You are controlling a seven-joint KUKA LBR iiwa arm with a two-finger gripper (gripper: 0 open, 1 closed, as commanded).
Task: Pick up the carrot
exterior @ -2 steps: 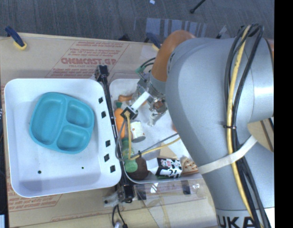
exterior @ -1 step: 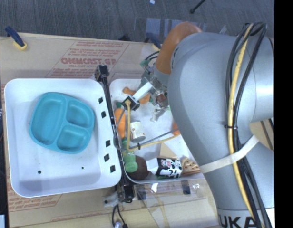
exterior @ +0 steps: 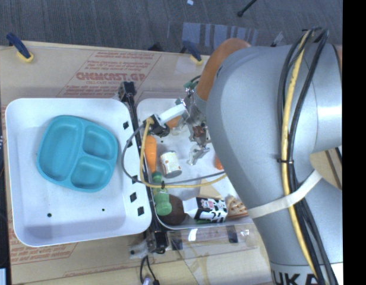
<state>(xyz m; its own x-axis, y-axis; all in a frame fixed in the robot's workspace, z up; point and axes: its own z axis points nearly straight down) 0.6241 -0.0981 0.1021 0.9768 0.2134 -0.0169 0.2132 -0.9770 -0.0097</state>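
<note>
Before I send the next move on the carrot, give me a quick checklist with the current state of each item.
1. Carrot located: ok, it lies along the left wall of the right bin.
2. Carrot free of the gripper: ok, the gripper sits to its right, apart from it.
3. Finger opening: cannot tell, too cluttered and small.
4. Room around the carrot: not ok, a small beige cylinder is close on its right and a green item lies just below its tip.
5. Cable looping over the bin wall beside the carrot: not ok, possible snag.
6. Blue tray in the left bin: ok, out of the way.
</note>
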